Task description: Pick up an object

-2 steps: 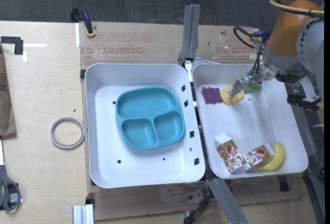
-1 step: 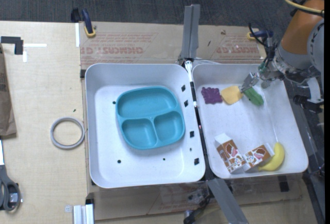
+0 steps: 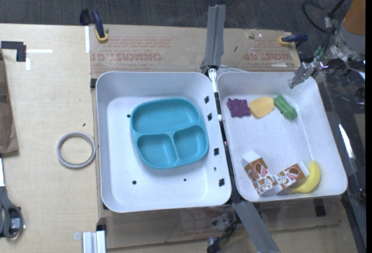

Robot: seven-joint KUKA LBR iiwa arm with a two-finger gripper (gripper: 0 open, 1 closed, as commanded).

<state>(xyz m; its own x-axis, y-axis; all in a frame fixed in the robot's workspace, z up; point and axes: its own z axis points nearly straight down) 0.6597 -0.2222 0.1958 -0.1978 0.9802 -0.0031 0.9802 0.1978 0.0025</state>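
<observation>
The arm enters at the upper right, its orange band at the frame's edge, and its hand (image 3: pixel 302 75) hangs over the far right corner of the right bin (image 3: pixel 334 129). The hand is small and partly blurred against cables, so whether it is spread or pressed together cannot be told; nothing can be seen between its tips.

In the right bin, along the far side, lie a purple bunch of grapes (image 3: pixel 238 107), a yellow-orange lump (image 3: pixel 262 106) just beside it, and a green piece (image 3: pixel 285 106) to the right of that, nearest the hand but apart from it. At the near side lie two small brown-and-white cartons (image 3: pixel 258 173) with printed pictures on their faces; the print is too small to read. A yellow banana (image 3: pixel 310 178) rests against the right-hand carton, near the bin's near right corner.

The left bin (image 3: pixel 110 129) holds a teal divided plate (image 3: pixel 169 132) with three compartments.

Behind the bins lies a brown cardboard sheet (image 3: pixel 139 48) with red printed lettering that appears upside down and mirrored from this view; it cannot be read with certainty. On the pale wooden tabletop (image 3: pixel 46 95) to the left sits a grey ring (image 3: pixel 76 149), and scissors handles (image 3: pixel 10 220) lie at the lower left edge.
</observation>
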